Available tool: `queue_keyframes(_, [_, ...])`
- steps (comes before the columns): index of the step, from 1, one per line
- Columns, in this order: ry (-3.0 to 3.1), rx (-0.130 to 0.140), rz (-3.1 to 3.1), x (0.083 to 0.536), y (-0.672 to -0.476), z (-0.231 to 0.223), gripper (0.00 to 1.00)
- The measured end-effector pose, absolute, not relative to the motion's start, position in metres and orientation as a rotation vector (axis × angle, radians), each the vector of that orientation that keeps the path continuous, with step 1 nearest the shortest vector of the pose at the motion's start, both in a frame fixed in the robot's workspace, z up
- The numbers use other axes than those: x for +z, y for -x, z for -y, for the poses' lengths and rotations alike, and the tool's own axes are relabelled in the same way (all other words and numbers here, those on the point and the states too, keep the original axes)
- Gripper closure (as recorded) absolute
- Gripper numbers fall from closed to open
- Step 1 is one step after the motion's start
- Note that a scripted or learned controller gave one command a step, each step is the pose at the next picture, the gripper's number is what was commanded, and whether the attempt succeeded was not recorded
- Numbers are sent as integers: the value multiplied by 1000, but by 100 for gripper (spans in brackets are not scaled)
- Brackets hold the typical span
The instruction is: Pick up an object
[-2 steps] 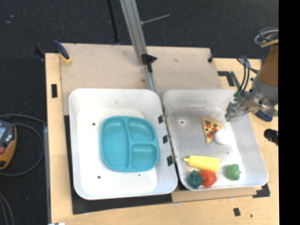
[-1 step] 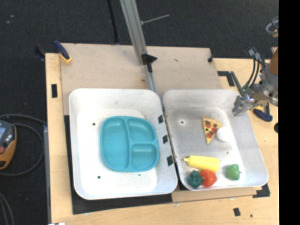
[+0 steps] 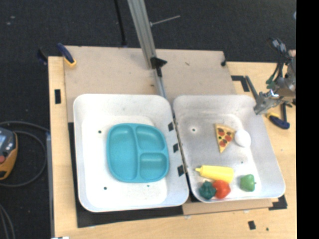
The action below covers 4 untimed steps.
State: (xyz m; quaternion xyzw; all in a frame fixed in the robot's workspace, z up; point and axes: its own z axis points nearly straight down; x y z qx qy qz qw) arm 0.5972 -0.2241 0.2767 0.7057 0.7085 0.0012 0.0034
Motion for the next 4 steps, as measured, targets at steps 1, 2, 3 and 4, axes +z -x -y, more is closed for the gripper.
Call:
queue_keyframes(1, [-2212, 3, -2226, 280, -612, 180, 100])
queue_keyframes(2, [-2213, 2, -2226, 279, -624, 139, 100])
queue_keyframes(3, [-2215, 0, -2227, 269, -624, 93, 100])
queue_keyframes(4, [-2215, 0, -2230, 256, -632, 35, 100])
